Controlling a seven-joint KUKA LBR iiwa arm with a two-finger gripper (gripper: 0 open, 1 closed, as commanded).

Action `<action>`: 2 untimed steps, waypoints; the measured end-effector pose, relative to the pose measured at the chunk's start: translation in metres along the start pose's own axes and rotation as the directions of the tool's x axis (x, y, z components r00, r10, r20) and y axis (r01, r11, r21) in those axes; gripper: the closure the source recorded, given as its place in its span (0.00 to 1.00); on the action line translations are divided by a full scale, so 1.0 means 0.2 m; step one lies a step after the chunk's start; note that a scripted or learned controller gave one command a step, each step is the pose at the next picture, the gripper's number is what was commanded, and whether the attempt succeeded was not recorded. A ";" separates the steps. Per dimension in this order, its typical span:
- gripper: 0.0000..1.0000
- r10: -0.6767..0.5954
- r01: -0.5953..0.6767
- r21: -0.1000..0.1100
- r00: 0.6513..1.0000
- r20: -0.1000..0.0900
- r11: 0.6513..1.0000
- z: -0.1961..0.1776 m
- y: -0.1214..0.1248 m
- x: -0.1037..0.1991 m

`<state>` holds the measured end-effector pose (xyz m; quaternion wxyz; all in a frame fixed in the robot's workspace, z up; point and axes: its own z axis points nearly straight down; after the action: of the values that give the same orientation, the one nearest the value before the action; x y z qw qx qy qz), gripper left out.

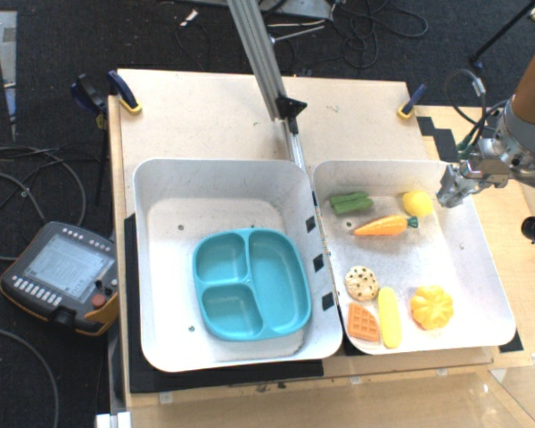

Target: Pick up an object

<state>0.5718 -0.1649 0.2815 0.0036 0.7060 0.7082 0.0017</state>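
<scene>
**Toy food lay in the right bin, gripper at its far right rim**

Toy food filled the right bin (481, 266), and none of it sat between the fingers. You had 7 pieces there: a green pod (350, 202) at the far left, a lemon (417, 203) beside it toward the right, and a carrot (382, 226) just in front of both. Nearer the front edge lay a cookie (362, 283), a waffle (364, 322), a corn cob (389, 316) touching the waffle's right side, and a yellow pumpkin-like piece (431, 307).

The gripper (452, 194) hung over the far right rim, just right of the lemon. You could not tell from this view whether its fingers were spread or closed.

The left bin (160, 194) held 1 blue 3-compartment plate (250, 283). A teach pendant (58, 277) lay on the floor at left.
</scene>
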 end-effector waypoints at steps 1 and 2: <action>1.00 -0.005 0.005 0.010 1.000 -0.005 1.000 0.08 -0.04 0.29; 1.00 -0.004 0.004 0.010 1.000 -0.004 1.000 0.15 -0.07 0.52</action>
<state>0.5573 -0.0609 0.2517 -0.0014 0.7046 0.7096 -0.0005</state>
